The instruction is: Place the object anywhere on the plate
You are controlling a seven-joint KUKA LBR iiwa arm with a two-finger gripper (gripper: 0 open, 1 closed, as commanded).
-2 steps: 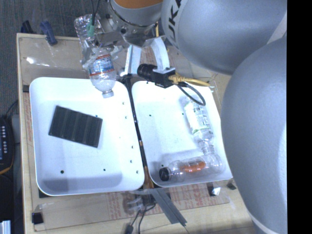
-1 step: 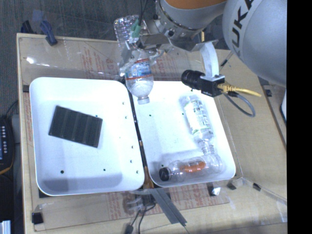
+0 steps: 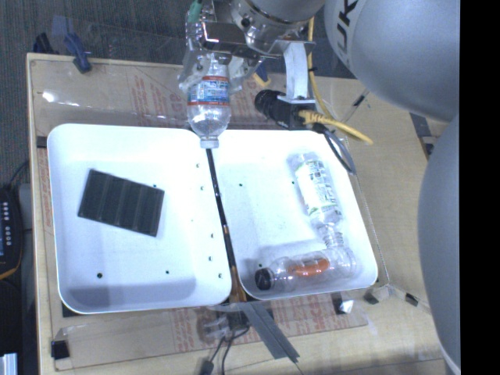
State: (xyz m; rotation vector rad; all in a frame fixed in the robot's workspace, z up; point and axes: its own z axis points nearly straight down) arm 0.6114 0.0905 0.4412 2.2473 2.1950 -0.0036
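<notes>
We see the gripper (image 3: 212, 53) at the far edge, its fingers closed on a clear bottle (image 3: 208, 104) that hangs cap-down over the seam between the two bins. The dark plate (image 3: 122, 202) lies flat in the left bin (image 3: 70, 143), well apart from the bottle. Two more bottles (image 3: 316, 186) (image 3: 305, 269) lie in the right bin (image 3: 250, 178). A yellow cable (image 3: 336, 125) crosses just beyond that bin.

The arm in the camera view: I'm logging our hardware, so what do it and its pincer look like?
The arm is bulky, rounded and glossy grey, with dark lettering, "UK" legible, and an orange band at the wrist. The pincer hangs from a metallic block with green wiring. A white strap, black connector and yellow cable run alongside.
</notes>
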